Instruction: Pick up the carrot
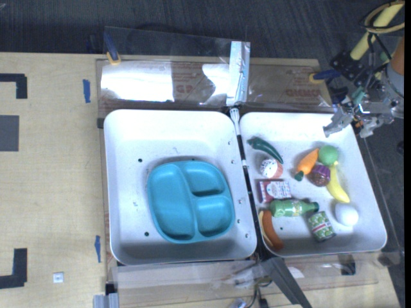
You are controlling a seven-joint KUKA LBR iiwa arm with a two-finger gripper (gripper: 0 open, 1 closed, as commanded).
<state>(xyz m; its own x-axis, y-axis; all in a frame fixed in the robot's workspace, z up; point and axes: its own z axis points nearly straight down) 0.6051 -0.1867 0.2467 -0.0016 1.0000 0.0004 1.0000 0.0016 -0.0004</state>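
Carrot lies below-left of the gripper, apart.

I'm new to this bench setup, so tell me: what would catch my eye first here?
The blue divided tray sits alone in the left bin. The right bin holds a cluster of toy foods, among them the orange carrot beside a yellow banana. The end effector hovers over that bin's far right corner.

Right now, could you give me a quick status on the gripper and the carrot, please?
Gripper at right bin's upper right corner, holding nothing seen. Carrot lies in the bin, untouched. Green fruit and purple item crowd it.
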